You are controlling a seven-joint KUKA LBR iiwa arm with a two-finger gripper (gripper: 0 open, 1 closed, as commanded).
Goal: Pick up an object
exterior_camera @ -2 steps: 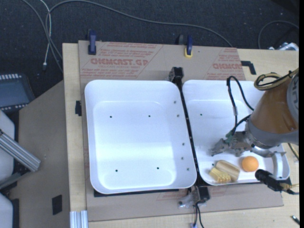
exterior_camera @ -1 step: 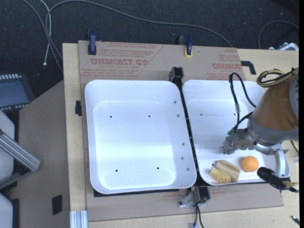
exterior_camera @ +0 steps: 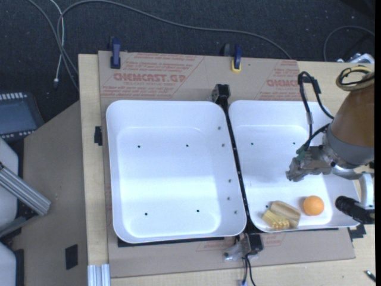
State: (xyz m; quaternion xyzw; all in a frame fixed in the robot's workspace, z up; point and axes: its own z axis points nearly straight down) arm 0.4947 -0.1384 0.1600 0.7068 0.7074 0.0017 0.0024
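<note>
The small round orange ball [exterior_camera: 313,205] lay just nearer than the tool [exterior_camera: 299,168], slightly right; I cannot tell the tool's state.

The arm [exterior_camera: 356,121] entered from three o'clock, its orange band sitting above a grey wrist [exterior_camera: 348,154]. The wrist pointed toward nine o'clock and slightly down. The gripper [exterior_camera: 297,170] hung at its end, a dark cluster of metal, cabled from twelve o'clock.
</note>
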